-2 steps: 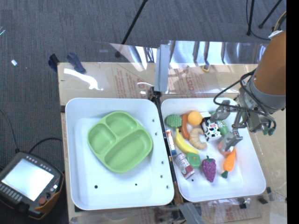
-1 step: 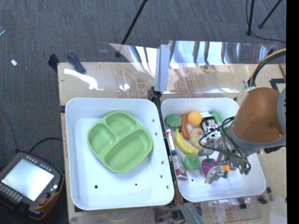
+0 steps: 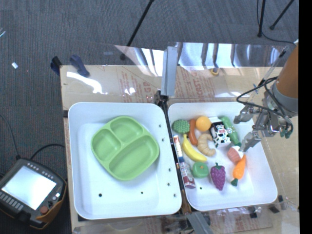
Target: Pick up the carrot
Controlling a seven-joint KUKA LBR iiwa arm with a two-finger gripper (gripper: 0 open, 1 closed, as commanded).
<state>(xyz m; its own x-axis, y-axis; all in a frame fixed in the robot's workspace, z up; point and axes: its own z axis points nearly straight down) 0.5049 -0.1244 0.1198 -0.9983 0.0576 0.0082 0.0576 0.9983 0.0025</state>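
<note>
The carrot (image 3: 239, 168) is orange with a green stem end pointing to the bin's front. It lies flat in the right side of the right bin (image 3: 265, 189), beside a purple grape bunch (image 3: 218, 175). My gripper (image 3: 246, 129) hangs over the bin's right part, just behind the carrot and apart from it. Its fingers are spread open with nothing between them. The lower fingertip (image 3: 250, 142) is close to a small red and white piece (image 3: 235, 154) that touches the carrot's thick end.
Several toy foods crowd the right bin: broccoli (image 3: 181, 126), orange (image 3: 203, 124), croissant (image 3: 207, 144), banana (image 3: 193, 151), a cow-print carton (image 3: 220, 134) and a green cucumber (image 3: 229, 129). A green divided plate (image 3: 126, 147) lies in the left bin (image 3: 83, 189).
</note>
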